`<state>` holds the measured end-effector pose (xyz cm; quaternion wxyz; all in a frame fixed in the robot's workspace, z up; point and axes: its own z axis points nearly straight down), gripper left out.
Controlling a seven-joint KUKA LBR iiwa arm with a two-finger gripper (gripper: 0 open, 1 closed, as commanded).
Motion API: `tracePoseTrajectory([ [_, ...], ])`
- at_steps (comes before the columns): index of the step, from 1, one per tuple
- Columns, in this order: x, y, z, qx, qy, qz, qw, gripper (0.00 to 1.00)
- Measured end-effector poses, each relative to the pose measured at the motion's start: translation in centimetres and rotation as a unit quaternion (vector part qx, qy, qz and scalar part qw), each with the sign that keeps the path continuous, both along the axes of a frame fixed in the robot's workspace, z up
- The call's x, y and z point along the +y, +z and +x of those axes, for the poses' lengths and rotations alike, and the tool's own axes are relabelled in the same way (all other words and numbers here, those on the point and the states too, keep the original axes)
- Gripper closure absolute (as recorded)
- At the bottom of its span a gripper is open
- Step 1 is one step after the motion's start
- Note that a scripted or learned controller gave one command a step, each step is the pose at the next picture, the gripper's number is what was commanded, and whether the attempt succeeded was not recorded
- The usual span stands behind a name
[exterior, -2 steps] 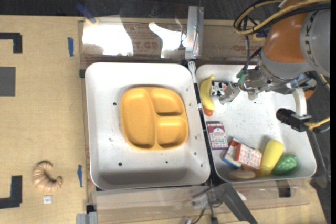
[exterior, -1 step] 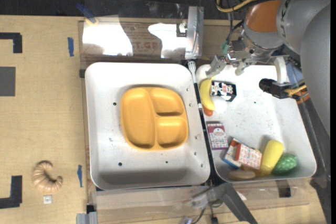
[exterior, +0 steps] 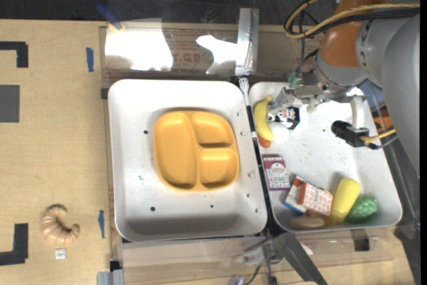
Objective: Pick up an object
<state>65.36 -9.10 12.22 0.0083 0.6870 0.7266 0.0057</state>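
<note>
The bench (exterior: 47,143) is the biggest thing in view, a tan board carrying two white bins side by side. The left bin (exterior: 127,210) holds a yellow divided tray (exterior: 197,149) at its centre. The right bin (exterior: 387,190) holds the loose pieces. The grey arm (exterior: 400,50) comes in from about two o'clock, with its orange band (exterior: 343,43) above the wrist.

The gripper (exterior: 288,110) hangs over the right bin's top left corner, at roughly eleven o'clock in that bin. How wide it stands, and whether anything is caught in it, I cannot tell; dark and white parts are tangled there.

The banana (exterior: 263,122) looks like the likeliest target. It lies just beside the gripper, toward nine o'clock from it, against the bin's left wall. Its long axis runs twelve to six, so a grasp would probably need to close across it, nine to three.

Smaller things sit well apart toward five o'clock: a small card (exterior: 274,171), a red and white carton (exterior: 308,197), a lemon-yellow piece (exterior: 345,197) and a green one (exterior: 363,209). A croissant (exterior: 59,224) rests on the bench at seven o'clock.
</note>
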Motion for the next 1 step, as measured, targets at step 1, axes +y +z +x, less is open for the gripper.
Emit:
tracePoseTrajectory([
  [1,-0.71,-1.33,2.0,0.004,0.153,0.0024,0.9883,0.0],
])
